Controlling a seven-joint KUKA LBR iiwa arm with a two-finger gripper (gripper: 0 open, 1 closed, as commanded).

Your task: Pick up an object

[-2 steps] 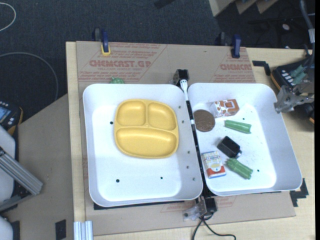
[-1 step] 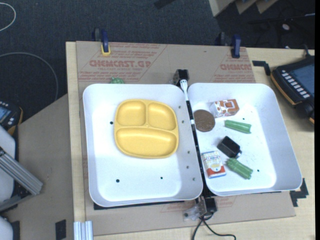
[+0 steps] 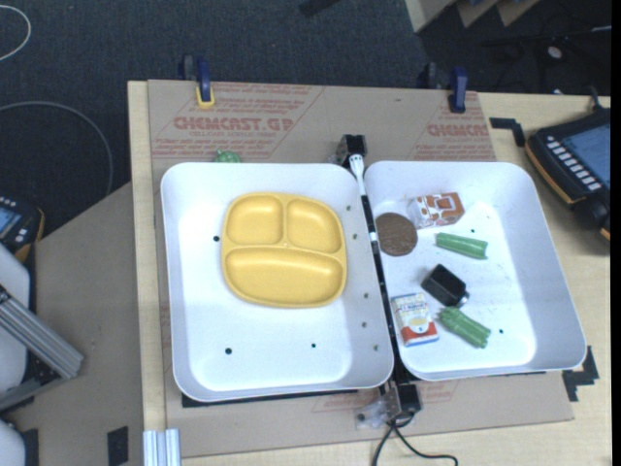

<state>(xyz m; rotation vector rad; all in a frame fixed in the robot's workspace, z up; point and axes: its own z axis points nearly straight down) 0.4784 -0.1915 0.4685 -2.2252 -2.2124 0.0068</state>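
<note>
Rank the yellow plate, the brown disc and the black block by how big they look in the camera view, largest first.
1. Yellow plate, by far the largest.
2. Brown disc.
3. Black block, a little smaller than the disc; the gap is slight.

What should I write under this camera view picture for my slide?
Yellow divided plate in the left bin; small packets, green pieces, a brown disc in the right bin.

A yellow divided plate (image 3: 284,249) lies in the left bin (image 3: 194,338); the right bin (image 3: 543,289) holds small packets, green pieces and a brown disc (image 3: 396,234).
</note>
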